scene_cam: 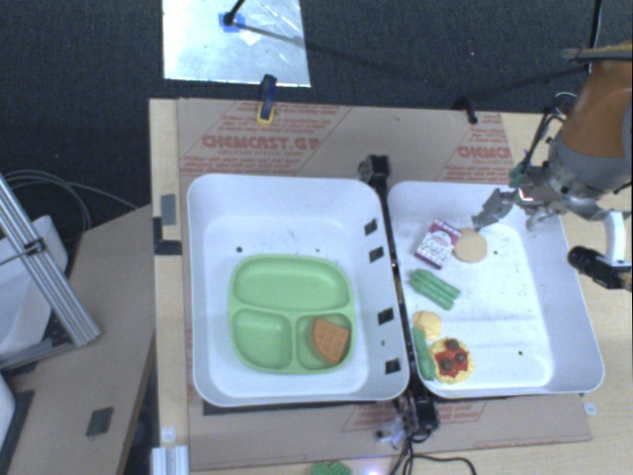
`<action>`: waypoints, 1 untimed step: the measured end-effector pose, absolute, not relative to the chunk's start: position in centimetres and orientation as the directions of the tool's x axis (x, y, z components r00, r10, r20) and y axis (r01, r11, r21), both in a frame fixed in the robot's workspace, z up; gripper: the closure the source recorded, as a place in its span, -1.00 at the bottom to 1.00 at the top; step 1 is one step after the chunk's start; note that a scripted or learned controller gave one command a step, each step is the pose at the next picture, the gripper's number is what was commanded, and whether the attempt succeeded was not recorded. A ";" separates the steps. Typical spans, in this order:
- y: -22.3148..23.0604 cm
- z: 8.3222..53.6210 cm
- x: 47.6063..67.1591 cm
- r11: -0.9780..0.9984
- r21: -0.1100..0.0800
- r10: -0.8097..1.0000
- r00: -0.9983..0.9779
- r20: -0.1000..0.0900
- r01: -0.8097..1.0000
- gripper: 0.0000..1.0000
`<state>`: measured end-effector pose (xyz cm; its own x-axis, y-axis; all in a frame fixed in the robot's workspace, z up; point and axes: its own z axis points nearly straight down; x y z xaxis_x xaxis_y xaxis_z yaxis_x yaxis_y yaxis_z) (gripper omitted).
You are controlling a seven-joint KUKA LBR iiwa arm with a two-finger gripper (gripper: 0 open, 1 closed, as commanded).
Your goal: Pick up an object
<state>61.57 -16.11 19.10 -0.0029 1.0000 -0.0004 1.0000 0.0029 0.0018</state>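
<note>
Round tan cookie point(471, 248) lies flat beside boxy packet point(435, 244).

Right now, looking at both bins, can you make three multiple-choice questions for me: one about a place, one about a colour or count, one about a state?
1. Where does the waffle piece lie?
A. In a lower compartment of the green tray
B. On the right bin floor
C. On the cardboard outside the bins

2. What colour is the divided tray?
A. Red
B. Green
C. Blue

3. What is the hand doing?
A. Lifting the green tray
B. Carrying the waffle piece over the left bin
C. Standing over the right bin, close to the round tan cookie

Answers:
1 A: the waffle sits in the tray's lower right compartment, in the left bin.
2 B: the tray is pale green.
3 C: the hand is low over the right bin's upper part, just above the cookie, with nothing visibly between its fingers.
</note>
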 end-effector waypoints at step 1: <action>-14.3 8.2 63.9 0.005 0.006 1.000 -0.005 0.003 1.000 -1.00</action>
